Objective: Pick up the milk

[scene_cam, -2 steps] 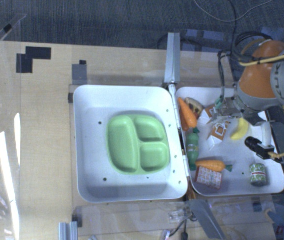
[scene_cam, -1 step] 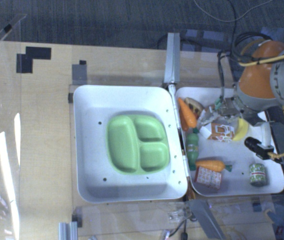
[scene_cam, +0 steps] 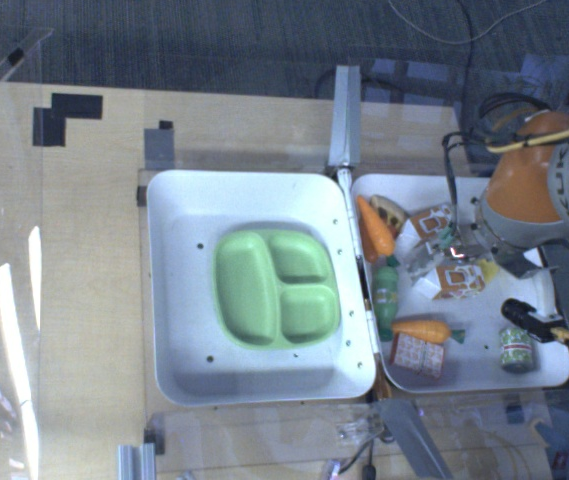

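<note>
Two small brown-and-white cartons lie in the right bin (scene_cam: 554, 368). One carton (scene_cam: 430, 222) is near the back and the other carton (scene_cam: 461, 281) is toward the middle; I cannot tell which is the milk. My gripper (scene_cam: 451, 254) hangs low between them, right over the nearer carton's back edge. The arm's orange band (scene_cam: 522, 190) sits above it and hides the bin's back right part.
The right bin also holds a carrot (scene_cam: 374, 228) at its left wall, a green bottle (scene_cam: 385, 296), a second carrot (scene_cam: 424, 330), a reddish box (scene_cam: 418, 355) and a small green can (scene_cam: 516, 350). A green divided plate (scene_cam: 276, 286) lies in the left bin (scene_cam: 179, 358).
</note>
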`<action>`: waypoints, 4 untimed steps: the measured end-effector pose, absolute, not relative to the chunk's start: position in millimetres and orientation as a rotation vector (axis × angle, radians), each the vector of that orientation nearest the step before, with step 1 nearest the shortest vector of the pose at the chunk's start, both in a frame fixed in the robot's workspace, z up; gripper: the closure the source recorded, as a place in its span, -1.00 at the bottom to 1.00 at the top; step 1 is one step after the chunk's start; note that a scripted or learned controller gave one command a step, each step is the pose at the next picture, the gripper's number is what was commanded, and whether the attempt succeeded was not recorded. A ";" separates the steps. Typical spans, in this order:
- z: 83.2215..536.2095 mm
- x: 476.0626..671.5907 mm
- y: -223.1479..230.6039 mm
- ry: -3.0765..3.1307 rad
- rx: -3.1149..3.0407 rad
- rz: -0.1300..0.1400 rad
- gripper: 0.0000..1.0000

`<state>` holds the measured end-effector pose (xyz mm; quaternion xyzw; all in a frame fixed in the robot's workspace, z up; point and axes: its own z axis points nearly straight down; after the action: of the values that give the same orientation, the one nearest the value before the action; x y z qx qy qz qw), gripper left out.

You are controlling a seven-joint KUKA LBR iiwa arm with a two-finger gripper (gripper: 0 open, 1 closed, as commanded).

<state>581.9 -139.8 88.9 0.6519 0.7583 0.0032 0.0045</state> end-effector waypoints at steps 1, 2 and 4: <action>89.4 533.2 -185.7 2.366 2.048 0.007 -1.00; 101.0 536.6 -183.3 2.366 2.043 0.017 1.00; 90.6 496.1 -198.7 2.425 1.978 0.027 -1.00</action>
<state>496.1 -198.7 90.6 0.6321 0.7749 0.0085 0.0057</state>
